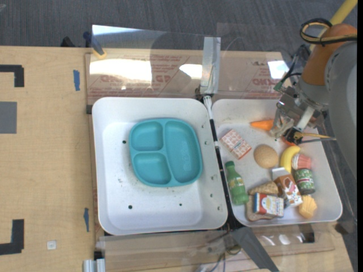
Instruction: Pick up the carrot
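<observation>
Just left of the claw (282, 130), carrot (262, 125) lies on the right bin (332, 208) floor, thick end touching or nearly under the fingertips. Finger state: cannot tell. Step looks like closing in for the grasp; next calls for centring over the carrot.

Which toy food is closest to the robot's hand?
The orange carrot, lying just left of the hand at the top of the right bin. The egg and banana sit lower down.
</observation>
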`<state>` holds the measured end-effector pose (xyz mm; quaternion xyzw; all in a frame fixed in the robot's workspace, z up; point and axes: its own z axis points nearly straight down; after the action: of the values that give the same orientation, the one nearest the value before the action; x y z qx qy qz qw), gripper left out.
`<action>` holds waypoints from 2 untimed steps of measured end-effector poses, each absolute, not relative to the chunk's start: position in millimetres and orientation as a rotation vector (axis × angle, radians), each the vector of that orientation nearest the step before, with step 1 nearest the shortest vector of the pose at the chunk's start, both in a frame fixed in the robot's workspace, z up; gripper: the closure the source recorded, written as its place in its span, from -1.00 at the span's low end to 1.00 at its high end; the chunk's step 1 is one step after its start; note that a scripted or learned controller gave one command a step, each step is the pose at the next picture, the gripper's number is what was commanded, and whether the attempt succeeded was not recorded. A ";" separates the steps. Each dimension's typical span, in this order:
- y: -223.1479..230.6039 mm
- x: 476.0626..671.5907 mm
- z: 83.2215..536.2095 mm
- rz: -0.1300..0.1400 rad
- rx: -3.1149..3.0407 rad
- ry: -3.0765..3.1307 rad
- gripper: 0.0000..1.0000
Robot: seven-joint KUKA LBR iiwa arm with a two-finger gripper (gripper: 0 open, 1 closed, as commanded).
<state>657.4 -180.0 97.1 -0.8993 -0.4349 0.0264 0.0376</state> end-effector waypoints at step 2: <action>-171.0 654.0 87.4 0.070 -2.706 -1.473 -1.00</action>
<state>654.0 -171.0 87.4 -0.8776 -0.4778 0.0227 0.0301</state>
